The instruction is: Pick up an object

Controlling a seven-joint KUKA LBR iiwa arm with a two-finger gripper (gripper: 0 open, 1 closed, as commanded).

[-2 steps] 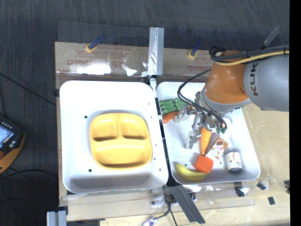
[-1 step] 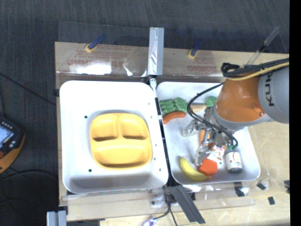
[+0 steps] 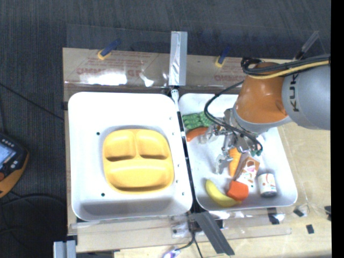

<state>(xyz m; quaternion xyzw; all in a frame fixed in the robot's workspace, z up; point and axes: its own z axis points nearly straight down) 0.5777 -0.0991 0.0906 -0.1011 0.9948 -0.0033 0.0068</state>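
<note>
My gripper hangs low over the middle of the right bin, under the orange band of the arm. Directly beneath it lies a small orange piece, beside a white and orange carton. A yellow banana and a red-orange block rest near the bin's front wall. A small white can stands at the front right. At the back left lie a green item and an orange-red carrot-like piece. The wrist hides part of the bin behind it.
The left bin holds a yellow divided plate in its middle. A metal post rises behind the wall between the two bins. A dark device lies off the bench at far left.
</note>
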